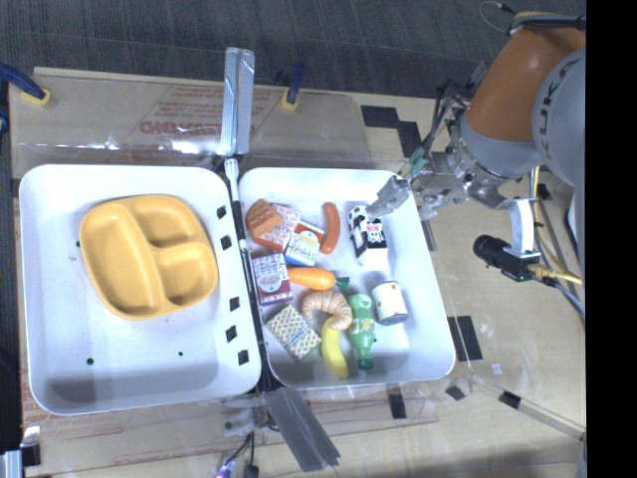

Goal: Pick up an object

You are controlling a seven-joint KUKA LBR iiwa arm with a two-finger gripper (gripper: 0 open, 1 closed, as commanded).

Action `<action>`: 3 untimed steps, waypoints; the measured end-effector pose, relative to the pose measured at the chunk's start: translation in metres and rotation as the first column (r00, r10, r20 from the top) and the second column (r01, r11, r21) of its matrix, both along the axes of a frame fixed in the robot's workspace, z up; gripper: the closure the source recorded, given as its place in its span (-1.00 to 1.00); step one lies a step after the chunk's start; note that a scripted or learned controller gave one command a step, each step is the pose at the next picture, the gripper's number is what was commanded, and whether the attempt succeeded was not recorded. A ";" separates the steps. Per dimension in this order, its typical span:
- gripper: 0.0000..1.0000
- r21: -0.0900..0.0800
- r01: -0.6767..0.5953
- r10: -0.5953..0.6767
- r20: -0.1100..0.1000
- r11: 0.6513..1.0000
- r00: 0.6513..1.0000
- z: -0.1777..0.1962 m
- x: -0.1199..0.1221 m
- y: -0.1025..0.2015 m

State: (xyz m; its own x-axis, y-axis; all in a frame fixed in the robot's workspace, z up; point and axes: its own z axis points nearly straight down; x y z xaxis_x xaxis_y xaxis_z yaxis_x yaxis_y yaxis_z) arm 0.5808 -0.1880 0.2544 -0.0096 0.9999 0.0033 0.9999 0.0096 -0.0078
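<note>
The right bin [423, 297] holds several toy foods. A black-and-white cow-patterned carton [368, 235] stands at its upper right, with an orange-red sausage [330, 225] to its left. My gripper [382, 205] hangs just above the carton's top right corner, at the bin's upper right, with nothing seen in it. Lower down lie a carrot [314, 278], a white can [390, 302], a green bottle [361, 329], a banana [335, 353] and a croissant [328, 307].
A yellow divided plate [149, 257] fills much of the left bin [45, 366]. Along the right bin's left side sit a brown steak piece [263, 222], red packets [269, 275] and a checked cracker box [294, 333]. A metal bar [238, 103] rises between the bins.
</note>
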 end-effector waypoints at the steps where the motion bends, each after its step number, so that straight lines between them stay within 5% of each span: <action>1: -1.00 -0.001 -0.154 0.154 0.006 0.988 0.988 -0.126 0.021 -0.013; 3: -1.00 -0.018 -0.376 0.376 0.023 0.926 0.926 -0.147 0.083 -0.019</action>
